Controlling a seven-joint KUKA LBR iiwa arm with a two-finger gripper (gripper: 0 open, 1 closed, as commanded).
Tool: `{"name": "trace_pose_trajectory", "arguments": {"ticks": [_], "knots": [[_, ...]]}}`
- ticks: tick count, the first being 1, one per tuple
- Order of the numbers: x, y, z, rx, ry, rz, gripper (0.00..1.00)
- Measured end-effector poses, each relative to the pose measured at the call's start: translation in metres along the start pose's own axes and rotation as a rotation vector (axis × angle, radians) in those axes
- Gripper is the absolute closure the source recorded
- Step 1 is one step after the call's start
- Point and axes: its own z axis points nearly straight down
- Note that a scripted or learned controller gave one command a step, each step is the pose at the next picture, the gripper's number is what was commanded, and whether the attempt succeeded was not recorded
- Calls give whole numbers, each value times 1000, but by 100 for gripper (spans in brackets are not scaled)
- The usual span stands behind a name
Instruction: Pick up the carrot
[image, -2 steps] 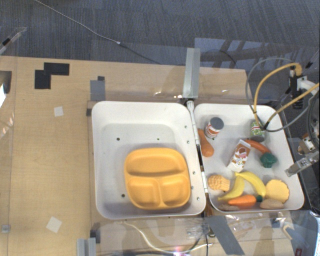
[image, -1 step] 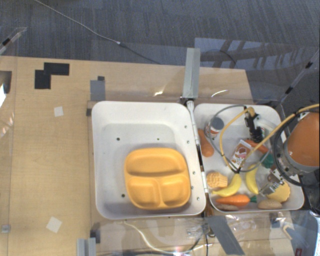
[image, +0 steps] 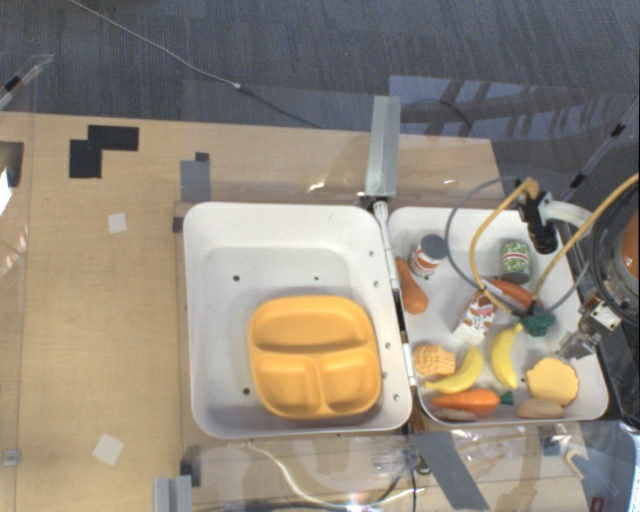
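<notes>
In the right bin (image: 400, 232), an orange-red carrot (image: 512, 293) with a green leafy top (image: 540, 322) lies slanted in the middle. A second orange, carrot-like piece (image: 466, 402) with a small green tip lies along the bin's front wall. My arm comes in at the right edge of the camera view. Its gripper (image: 590, 335) sits low over the bin's right side, right of the leafy top and above a yellow round piece (image: 552, 380). It is a short way from the carrot, and nothing shows held in it.
Crowding the right bin are a sausage (image: 410, 287), a can (image: 430, 255), a green jar (image: 515, 258), a white bottle (image: 478, 312), two bananas (image: 458, 375) and a waffle (image: 432, 358). Cables (image: 480, 235) loop above it. The left bin (image: 210, 300) holds a yellow divided tray (image: 315, 355).
</notes>
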Motion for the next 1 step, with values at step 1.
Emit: {"name": "trace_pose_trajectory", "arguments": {"ticks": [1], "knots": [[20,-20,-40,2,-3,-346,100]]}}
